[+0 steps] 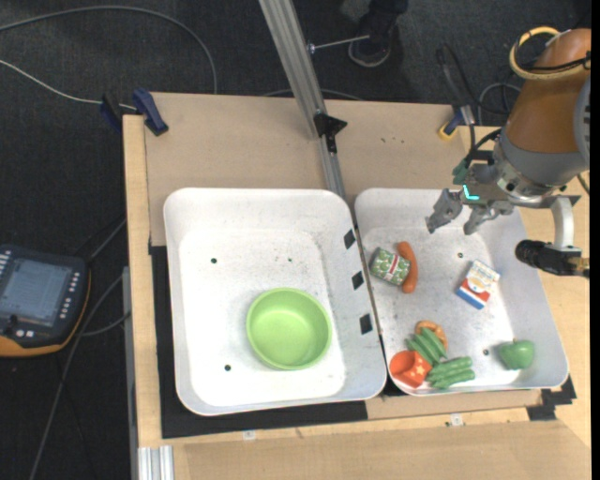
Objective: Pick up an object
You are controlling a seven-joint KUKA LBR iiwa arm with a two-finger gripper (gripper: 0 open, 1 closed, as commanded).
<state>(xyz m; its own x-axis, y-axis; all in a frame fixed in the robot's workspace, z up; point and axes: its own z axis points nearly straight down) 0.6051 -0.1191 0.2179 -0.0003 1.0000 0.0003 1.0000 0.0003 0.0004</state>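
A wooden bench (234, 141) carries two shallow white bins side by side, the left bin (187, 244) and the right bin (539, 309), with black clips (357, 279) along the seam where they meet. A metal rail (305, 80) runs at a slant from the top edge down to the bins. Blue clamps (148, 111) grip the bench's far left corner. On the dark floor to the left lies a handheld control pad (37, 298), and a grey cable (112, 23) curves across the floor above it.
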